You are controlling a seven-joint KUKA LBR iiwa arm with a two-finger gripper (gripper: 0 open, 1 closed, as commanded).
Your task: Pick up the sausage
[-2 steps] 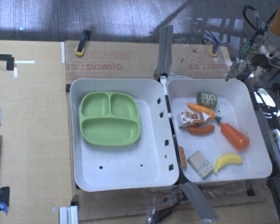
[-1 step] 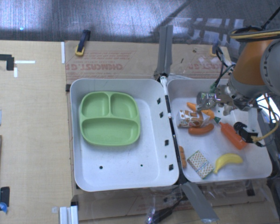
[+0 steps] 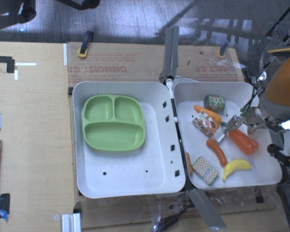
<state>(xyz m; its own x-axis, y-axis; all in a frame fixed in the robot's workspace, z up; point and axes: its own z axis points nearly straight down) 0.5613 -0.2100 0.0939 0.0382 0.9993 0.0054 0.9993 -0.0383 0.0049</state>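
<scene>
The sausage [image 3: 216,151], a smooth, glossy red-orange link with rounded ends, lay slantwise near the middle of the right bin [image 3: 261,178], hemmed in on several sides. At its 11 o'clock sat a small printed packet [image 3: 206,124] in red and white, its label too small to read, and beyond that a carrot [image 3: 208,113] lying aslant. At 12 o'clock, further back, a short can [image 3: 215,102] with a green wrapper lay on its side; the writing on it could not be made out. At the sausage's 2 o'clock rested a fat orange-red cylinder [image 3: 243,142], perhaps a bottle. At 4 o'clock a yellow banana [image 3: 237,167] curved along the bin floor, just beside the sausage's lower end, and at 7 o'clock lay a flat box [image 3: 205,170] with a fine checked pattern. The gripper [image 3: 230,125] hung at about 1 o'clock from the sausage, between the packet and the orange-red cylinder, its thin metal fingers slightly parted with nothing between them. The grey arm with its orange band [image 3: 282,83] came in from 3 o'clock. In the left bin [image 3: 87,178] a matte green plastic plate [image 3: 114,122] with three compartments sat toward 10 o'clock. Behind both bins a brown cardboard sheet [image 3: 106,62] bore red lettering, seen upside down, that appeared to read "CHEMCAST GP".
</scene>
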